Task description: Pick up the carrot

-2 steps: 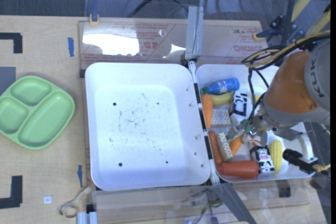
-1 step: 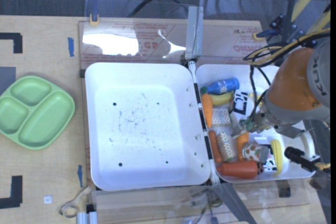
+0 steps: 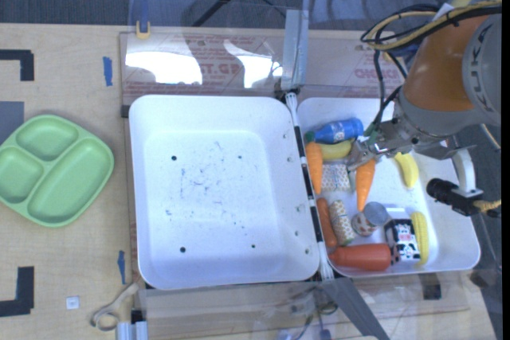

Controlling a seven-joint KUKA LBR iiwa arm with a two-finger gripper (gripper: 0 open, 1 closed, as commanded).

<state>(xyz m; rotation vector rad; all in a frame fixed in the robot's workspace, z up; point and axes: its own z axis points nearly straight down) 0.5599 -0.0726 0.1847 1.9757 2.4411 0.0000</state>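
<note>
Camera view: the pincer [image 3: 368, 153] hangs at the carrot [image 3: 365, 184]'s upper end, fingers apart; it should straddle the carrot squarely before closing, avoiding the banana [image 3: 333, 150].

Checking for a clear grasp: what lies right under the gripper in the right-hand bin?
Under the gripper, an orange carrot points down the right bin, beside a mesh packet. The carrot's top end is covered by the gripper, so contact cannot be judged.

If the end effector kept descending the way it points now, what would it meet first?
Probably the carrot in the right bin: the end effector points down at its upper end, though depth is hard to judge.
</note>
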